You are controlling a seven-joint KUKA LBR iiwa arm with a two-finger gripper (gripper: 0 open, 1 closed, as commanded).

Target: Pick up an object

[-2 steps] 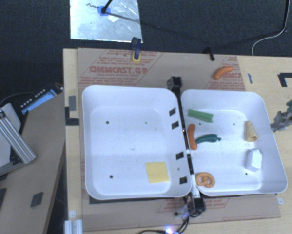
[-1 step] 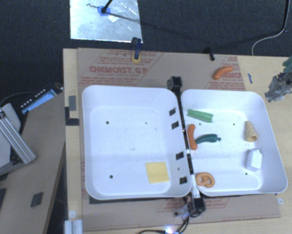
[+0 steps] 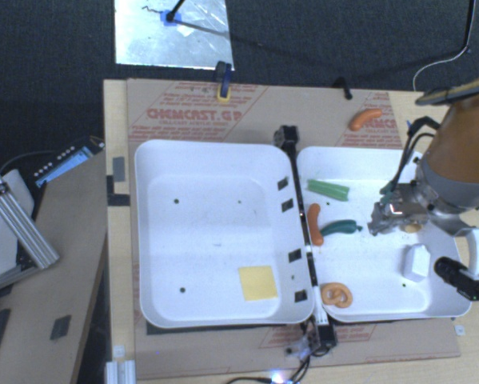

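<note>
My gripper (image 3: 389, 217) hangs over the right bin (image 3: 359, 294), a little right of its middle. To its left lies a dark green pepper-shaped piece (image 3: 338, 228), apart from the gripper. A light green block (image 3: 328, 189) lies further back. An orange sausage-shaped piece (image 3: 314, 223) rests along the bin's left wall. An orange pretzel-like ring (image 3: 337, 295) sits at the front left. A white block (image 3: 416, 262) lies to the front right of the gripper. A yellow flat square (image 3: 257, 282) lies in the left bin (image 3: 183, 182).
Another orange sausage-shaped piece (image 3: 365, 119) lies on the cardboard behind the right bin. A black divider with clips (image 3: 297, 214) runs between the bins. The arm's orange band (image 3: 463, 146) and a black attachment (image 3: 461, 276) overhang the right bin's right side.
</note>
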